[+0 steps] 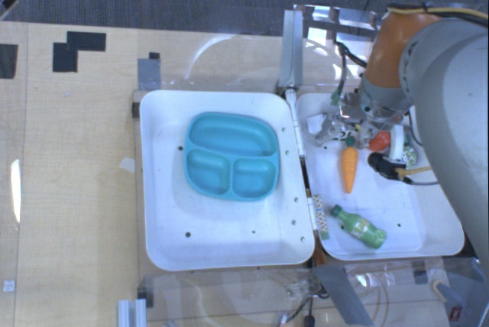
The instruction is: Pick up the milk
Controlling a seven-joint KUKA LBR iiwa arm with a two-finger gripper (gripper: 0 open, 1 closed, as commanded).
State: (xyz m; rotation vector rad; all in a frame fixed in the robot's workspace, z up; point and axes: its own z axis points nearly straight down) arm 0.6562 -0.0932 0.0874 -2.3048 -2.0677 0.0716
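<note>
Desk [69, 165] w/ 2 white bins side by side. Left bin [229, 237]: one blue divided plate [231, 156], 3 compartments, sits flat approx mid-bin, nothing in it. Right bin [416, 215]: the other objs. Carrot [348, 169] lies lengthwise near bin centre, tip toward the near edge. Green bottle [359, 228] lies on its side in the near part, cap end toward the left bin, well apart from the carrot. Red item [379, 140] just right of the carrot top. Milk [396, 140]: prob. the small white piece touching the red item's right side, in the far-right part of the right bin, partly hidden under the arm [451, 89], so ID not certain. Gripper [341, 125] is low over the far part of the right bin, just above the carrot top and left of the red item; whether it's spread or closed, can't tell; nothing seen held. Orange band [393, 43] on arm above wrist.
</note>
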